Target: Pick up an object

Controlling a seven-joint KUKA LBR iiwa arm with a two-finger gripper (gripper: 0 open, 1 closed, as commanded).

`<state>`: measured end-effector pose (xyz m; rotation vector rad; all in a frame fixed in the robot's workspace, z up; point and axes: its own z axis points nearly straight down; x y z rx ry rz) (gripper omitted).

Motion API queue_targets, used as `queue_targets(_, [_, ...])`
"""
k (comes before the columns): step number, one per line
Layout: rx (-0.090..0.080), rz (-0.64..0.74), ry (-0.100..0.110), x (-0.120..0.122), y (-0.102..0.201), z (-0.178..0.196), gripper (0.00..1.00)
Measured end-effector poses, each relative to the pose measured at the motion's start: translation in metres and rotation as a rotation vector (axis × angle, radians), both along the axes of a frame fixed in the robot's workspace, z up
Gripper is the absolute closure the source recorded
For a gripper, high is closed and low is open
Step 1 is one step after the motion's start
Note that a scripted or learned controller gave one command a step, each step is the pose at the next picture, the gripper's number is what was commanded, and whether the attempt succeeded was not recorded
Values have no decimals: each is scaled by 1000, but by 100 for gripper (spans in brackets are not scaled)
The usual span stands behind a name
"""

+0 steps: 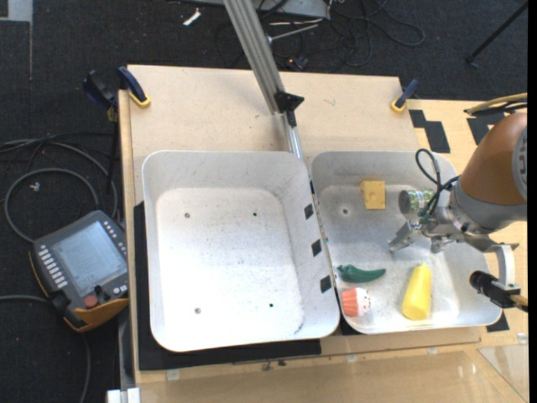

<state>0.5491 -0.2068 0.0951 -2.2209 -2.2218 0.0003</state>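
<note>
The nearest object to the tool is a yellow block (373, 195), lying flat in the upper middle of the right bin (336, 170), just left of and slightly above the gripper (409, 232). Lower in the same bin lie a yellow banana-shaped piece (417, 292) at lower right, a green curved piece (361, 272) to its left, and a small red-and-white object (356, 302) close to the bin's lower left corner; all three sit below the gripper and apart from it. The gripper hangs over the centre right of that bin, its grey metal tips pointing toward the left of the frame, with nothing seen between them; how far apart they stand cannot be told from this angle. Behind it the arm (495, 175) comes in from the right edge, its orange band rounded and large in the frame. The left bin (159, 225) fills the centre left, touching the right bin along a shared edge. Both rest on a pale wooden bench (218, 107) with yellow clamps (138, 99) at its upper corners. A slanted metal pole (256, 44) rises from the bench's upper middle. Dark carpet (59, 57) surrounds the bench, with cables at upper right and a teach pendant (80, 263) at the left.
</note>
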Motion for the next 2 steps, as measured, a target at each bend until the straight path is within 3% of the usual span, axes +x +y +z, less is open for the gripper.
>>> queue_targets(1, [-1,0,-3,1,0,11,100])
queue_targets(2, [-2,2,-5,3,-2,54,100])
